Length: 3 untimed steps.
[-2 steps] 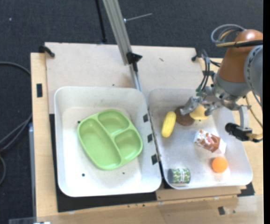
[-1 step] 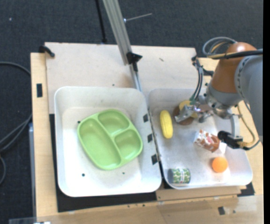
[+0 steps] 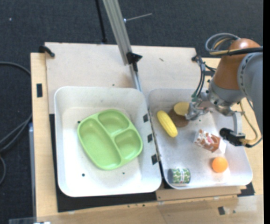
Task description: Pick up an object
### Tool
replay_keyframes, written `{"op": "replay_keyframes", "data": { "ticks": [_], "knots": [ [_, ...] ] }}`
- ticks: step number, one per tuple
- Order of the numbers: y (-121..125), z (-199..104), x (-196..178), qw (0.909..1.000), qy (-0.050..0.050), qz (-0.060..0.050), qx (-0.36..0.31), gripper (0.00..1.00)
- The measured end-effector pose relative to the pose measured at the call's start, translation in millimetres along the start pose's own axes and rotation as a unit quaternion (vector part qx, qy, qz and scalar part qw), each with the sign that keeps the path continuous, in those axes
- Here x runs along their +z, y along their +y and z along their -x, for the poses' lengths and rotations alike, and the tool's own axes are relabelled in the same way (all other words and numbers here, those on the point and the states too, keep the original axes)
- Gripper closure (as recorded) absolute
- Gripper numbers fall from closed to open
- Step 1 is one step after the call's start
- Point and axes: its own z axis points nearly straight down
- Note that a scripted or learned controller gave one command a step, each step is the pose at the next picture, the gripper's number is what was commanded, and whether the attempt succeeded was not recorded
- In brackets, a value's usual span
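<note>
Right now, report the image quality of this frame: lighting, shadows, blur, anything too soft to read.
Camera view: lighting is even and bright, the white bins nearly washed out; shadows are faint, a thin one under the green plate. The whole view is soft: the claw blurs against the brown thing beside the corn, and the small can's label is unreadable.

Open floor lay mid-frame in the right white bin (image 3: 247, 169), between yellow corn cob (image 3: 166, 123), wrapped snack packet (image 3: 209, 141) and green can (image 3: 179, 175)
</note>
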Motion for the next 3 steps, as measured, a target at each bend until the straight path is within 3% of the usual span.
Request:
{"op": "replay_keyframes", "data": {
  "ticks": [2,3],
  "knots": [
    [10.2,8.7,-91.2,1.0,0.001,0.001,-0.003,1.0],
    [14.6,6.5,-155.9,1.0,0.0,0.002,-0.004,1.0]
  ]
}}
